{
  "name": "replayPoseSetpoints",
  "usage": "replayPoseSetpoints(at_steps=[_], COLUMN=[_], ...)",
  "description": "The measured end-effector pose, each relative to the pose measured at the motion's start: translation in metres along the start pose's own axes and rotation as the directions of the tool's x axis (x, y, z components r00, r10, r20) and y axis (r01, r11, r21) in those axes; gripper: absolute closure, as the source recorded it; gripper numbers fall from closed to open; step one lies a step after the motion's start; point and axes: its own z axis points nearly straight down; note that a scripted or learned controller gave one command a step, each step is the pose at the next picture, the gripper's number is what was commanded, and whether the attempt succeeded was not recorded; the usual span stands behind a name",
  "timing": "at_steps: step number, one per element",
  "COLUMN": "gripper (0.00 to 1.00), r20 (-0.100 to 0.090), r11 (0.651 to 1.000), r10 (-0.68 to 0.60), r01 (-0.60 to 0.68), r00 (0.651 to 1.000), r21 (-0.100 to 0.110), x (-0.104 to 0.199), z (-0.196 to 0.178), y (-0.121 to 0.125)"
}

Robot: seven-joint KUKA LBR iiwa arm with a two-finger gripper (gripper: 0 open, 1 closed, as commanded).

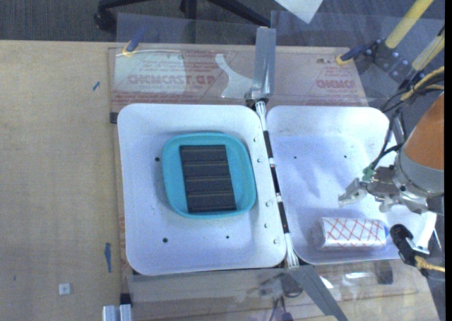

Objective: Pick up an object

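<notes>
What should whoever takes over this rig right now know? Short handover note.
Gripper: low over the right bin, at its right side; whether it is open or shut can't be told. Nothing visible between its fingers.
Objects: a white box with a red lattice pattern lies in the right bin near the front edge, just below the gripper in the view. A teal dish with a dark ribbed insert sits in the middle of the left bin.
Done: no pick yet; both objects rest in their bins.
Left: grasp one and lift it. The box looks nearest.
</notes>
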Motion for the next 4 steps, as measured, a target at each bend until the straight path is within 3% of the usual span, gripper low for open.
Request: replayPoseSetpoints(at_steps=[1,2,3,4], gripper=[0.0,0.0,0.0,0.0], r20=[-0.001,0.0,0.001,0.0], r11=[0.988,0.996,0.956,0.98], r10=[-0.152,-0.089,-0.293,-0.197], r01=[0.152,0.089,0.293,0.197], r00=[0.988,0.996,0.956,0.98], r21=[-0.006,0.001,-0.006,0.0], x=[0.07,0.013,0.054,0.01], z=[0.051,-0.021,0.051,-0.02], y=[0.009,-0.001,-0.014,-0.008])
